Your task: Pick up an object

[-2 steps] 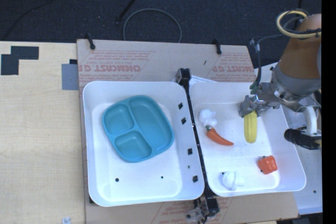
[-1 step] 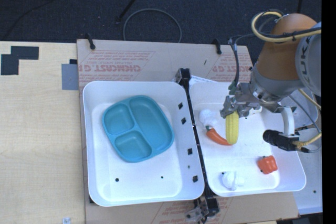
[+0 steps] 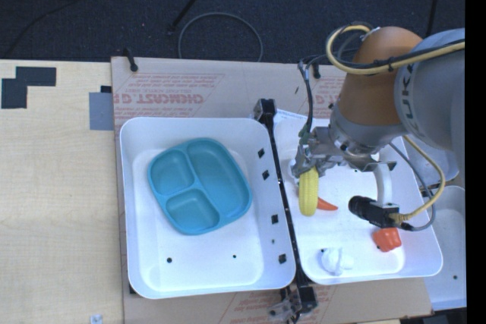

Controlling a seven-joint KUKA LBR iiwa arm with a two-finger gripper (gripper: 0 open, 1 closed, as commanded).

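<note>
Yellow plastic banana (image 3: 307, 192) lies in the right shallow white bin (image 3: 425, 262), near its left wall, its top end beneath the gripper (image 3: 310, 165), whose opening I cannot tell. Judged step: reaching to grasp. Next, the banana must be gripped securely before lifting. An orange carrot-shaped toy (image 3: 327, 204) lies just beside it.

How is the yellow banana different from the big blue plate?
The yellow toy banana is long and thin; the blue divided plastic plate is wide and roundish. The banana is far smaller than the plate. The banana lies in the right white bin, just under the robot's gripper; the plate lies in the left white bin, away from the arm. Both rest in white bins.
</note>
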